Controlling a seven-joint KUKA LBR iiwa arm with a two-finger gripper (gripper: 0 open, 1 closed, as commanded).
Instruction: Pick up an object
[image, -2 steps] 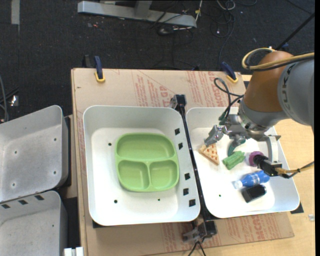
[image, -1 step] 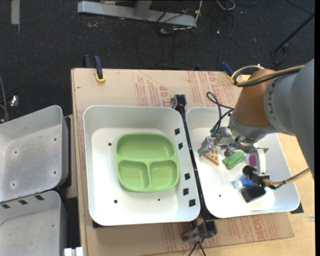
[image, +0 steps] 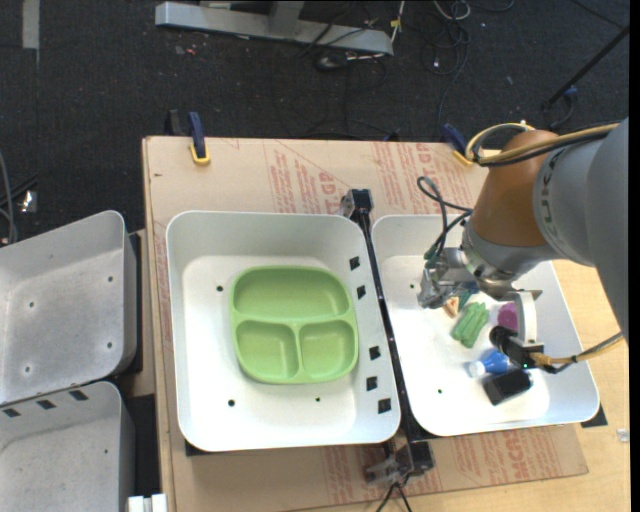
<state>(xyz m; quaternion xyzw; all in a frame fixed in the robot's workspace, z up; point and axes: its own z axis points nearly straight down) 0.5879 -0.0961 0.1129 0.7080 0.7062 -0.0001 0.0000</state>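
- Brown desk carries two white bins — left bin holds a green divided plate.
- Right bin: green object, purple item, blue piece, black block.
- End effector sits low beside the green object (grip state: cannot tell).

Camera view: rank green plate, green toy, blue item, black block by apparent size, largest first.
1. green plate, by far the largest, in the left bin.
2. green toy, right bin.
3. black block.
4. blue item.
The last two look close and wiring partly hides them, so that order is unsure.
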